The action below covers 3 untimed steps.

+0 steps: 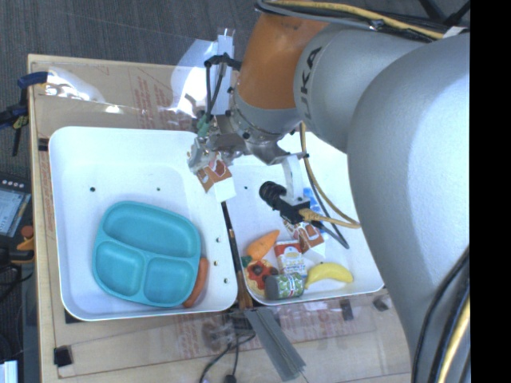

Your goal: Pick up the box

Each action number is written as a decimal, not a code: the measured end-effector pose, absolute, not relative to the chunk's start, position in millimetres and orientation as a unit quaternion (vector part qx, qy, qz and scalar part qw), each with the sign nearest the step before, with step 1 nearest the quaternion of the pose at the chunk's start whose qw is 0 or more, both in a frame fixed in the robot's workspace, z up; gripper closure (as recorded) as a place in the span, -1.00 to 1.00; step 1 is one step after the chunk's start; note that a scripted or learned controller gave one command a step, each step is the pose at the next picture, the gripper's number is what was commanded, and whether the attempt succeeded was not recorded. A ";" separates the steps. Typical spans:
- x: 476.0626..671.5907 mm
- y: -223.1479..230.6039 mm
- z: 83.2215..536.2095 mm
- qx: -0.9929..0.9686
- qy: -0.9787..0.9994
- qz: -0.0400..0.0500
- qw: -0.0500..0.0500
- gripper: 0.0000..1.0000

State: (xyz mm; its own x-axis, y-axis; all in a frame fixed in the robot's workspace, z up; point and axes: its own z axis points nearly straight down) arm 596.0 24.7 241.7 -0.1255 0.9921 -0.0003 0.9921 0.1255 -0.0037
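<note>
Jaws: pressed onto the small brown-and-white box, which hangs tilted from the tip of the gripper [209, 164].
Box: the small brown-and-white box [215, 179] sits at the line where the two bins meet, over the right wall of the left bin, near its far corner, its white end pointing down.
Arm: the grey arm [383, 118] with its orange band comes in from the right and covers much of the right bin's far half.
Left bin: the left bin [120, 162] carries a teal divided plate [148, 254] in its near half, with a sausage [200, 282] lying just beside the plate's right edge, against the bin's right wall.
Right bin: the right bin [361, 250] has a cluster of play food in its near-left corner: a carrot [263, 246], a red-and-white carton [289, 255], a green can [292, 284] lying on its side, and a banana [329, 274] to the right of the can.
Spacing: the cluster lies well apart from the gripped box.
Bench: the bench [144, 341] bears both bins side by side.
</note>
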 end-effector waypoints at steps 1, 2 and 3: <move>536.0 -36.0 243.2 -0.670 -0.742 0.002 0.002 1.00; 474.9 -2.5 189.6 -0.660 -0.751 0.003 0.003 1.00; 499.6 -78.3 295.7 -0.690 -0.724 0.001 0.001 1.00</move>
